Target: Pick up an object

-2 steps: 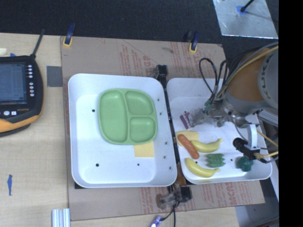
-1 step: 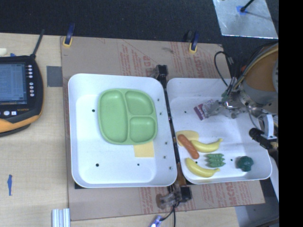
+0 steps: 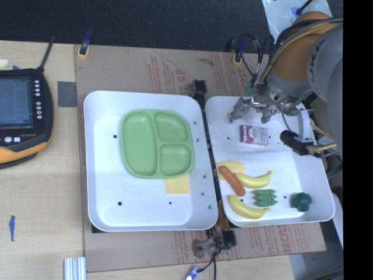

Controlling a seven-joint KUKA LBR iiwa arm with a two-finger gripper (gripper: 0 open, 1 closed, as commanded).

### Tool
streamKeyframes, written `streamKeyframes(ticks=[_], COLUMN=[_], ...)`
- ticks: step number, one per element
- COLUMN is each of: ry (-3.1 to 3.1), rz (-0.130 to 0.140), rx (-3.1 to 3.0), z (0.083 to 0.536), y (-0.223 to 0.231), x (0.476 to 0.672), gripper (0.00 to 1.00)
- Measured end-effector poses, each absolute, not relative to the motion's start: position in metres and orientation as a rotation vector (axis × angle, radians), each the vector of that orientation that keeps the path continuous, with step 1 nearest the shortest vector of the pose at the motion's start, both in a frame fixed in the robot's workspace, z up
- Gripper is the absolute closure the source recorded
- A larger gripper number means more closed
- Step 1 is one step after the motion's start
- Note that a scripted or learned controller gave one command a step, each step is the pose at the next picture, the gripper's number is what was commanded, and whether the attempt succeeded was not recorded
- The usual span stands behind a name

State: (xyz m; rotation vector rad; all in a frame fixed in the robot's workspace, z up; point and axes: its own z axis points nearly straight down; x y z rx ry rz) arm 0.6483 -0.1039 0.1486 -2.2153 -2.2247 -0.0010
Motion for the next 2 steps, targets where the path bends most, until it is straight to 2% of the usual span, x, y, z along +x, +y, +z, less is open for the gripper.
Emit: streamKeyframes(ticks=[1,2], ry=[-2.223,-2.224], rz=[0.006,0.006], rx=[-2.216,-2.214], z=[0.106,0.117], y=[-0.131,-0.132], x=[0.642,0.643], gripper=[0.0,1.0])
